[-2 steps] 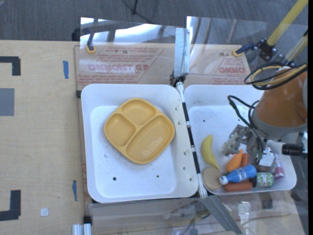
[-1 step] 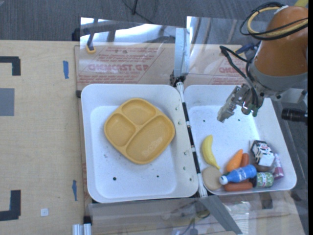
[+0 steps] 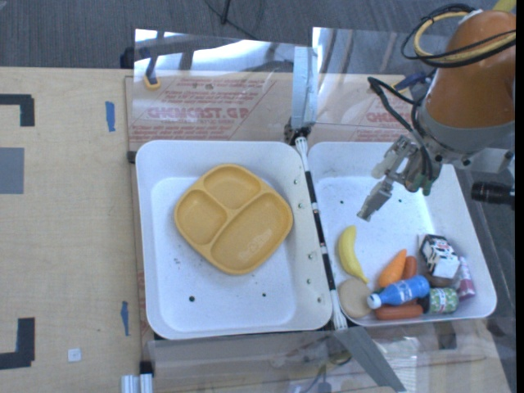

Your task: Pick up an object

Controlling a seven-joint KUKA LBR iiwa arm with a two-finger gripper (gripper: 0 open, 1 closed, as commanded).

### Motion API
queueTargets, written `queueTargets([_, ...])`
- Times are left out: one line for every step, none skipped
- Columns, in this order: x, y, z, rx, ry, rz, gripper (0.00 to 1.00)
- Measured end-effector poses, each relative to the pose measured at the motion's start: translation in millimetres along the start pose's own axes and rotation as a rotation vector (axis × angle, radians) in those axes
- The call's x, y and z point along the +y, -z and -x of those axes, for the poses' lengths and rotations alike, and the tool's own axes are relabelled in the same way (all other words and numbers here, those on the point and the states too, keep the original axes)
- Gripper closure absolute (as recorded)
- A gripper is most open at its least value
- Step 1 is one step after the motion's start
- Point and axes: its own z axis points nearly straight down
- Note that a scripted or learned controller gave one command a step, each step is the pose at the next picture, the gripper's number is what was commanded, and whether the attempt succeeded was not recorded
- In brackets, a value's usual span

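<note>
Your jaws (image 3: 371, 207) hang over the bare upper floor of the right bin (image 3: 483, 248), and you cannot tell from this angle whether they are parted or closed; nothing sits between them. The nearest candidate, the banana (image 3: 350, 253), lies just below them, with the carrot (image 3: 391, 269), blue bottle (image 3: 401, 291) and small carton (image 3: 440, 259) crowded in the lower corner. Dropping straight down risks closing on nothing; reaching into the cluster risks nudging neighbours aside.
</note>
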Motion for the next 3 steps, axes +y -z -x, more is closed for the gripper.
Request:
queueTargets([3,-36,77,-0.003,0.202,0.001,0.0])
queueTargets([-63,-153,15,-0.001,0.099,0.0,0.0])
queueTargets([-70,-156,-2,-0.012,0.175,0.002,0.0])
